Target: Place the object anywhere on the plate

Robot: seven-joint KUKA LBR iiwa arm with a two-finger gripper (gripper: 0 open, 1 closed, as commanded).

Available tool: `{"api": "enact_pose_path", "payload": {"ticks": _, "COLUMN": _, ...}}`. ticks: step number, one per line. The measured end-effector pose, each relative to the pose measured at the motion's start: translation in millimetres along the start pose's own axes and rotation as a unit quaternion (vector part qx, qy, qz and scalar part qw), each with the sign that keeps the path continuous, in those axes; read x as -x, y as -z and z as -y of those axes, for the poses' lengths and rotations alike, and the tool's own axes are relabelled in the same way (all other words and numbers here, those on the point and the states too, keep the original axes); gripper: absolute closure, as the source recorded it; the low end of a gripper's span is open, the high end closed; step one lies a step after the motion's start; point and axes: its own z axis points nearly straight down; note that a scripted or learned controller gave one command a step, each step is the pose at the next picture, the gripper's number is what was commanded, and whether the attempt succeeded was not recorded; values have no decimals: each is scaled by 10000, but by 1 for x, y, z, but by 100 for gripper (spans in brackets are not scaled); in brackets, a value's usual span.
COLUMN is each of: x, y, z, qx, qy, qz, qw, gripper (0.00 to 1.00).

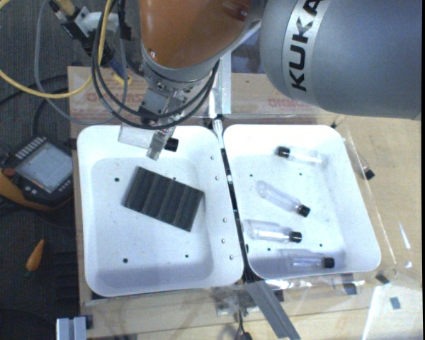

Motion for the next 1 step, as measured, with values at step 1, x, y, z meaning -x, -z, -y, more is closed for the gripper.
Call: {"api": "enact_pose_path", "payload": {"ticks": 1, "x": -48, "y": -74, "z": 30, "qx": -27, "qy": -868, "qz": 10, "qw": 9962, "gripper": 100}}
